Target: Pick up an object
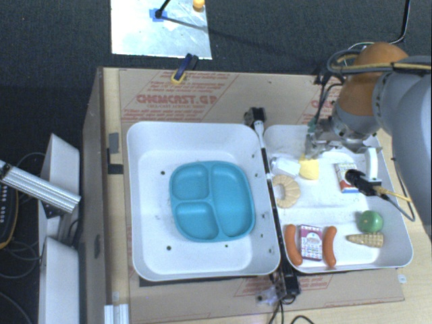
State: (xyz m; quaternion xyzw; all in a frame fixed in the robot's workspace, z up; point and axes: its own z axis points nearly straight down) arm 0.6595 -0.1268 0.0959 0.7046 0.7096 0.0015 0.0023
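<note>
Hovering gripper (317, 148) over yellow block (309, 169) in rt bin (395, 252), jaw state unclear.

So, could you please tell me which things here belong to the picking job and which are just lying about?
Belong to the job:
gripper, low in the right bin
yellow block just below it
other pickable items: green ball, two sausages

Lying about:
blue divided tray in the left bin

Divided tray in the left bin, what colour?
Light blue. The divided tray shows clearly in the camera view, inside the left white bin.
</note>
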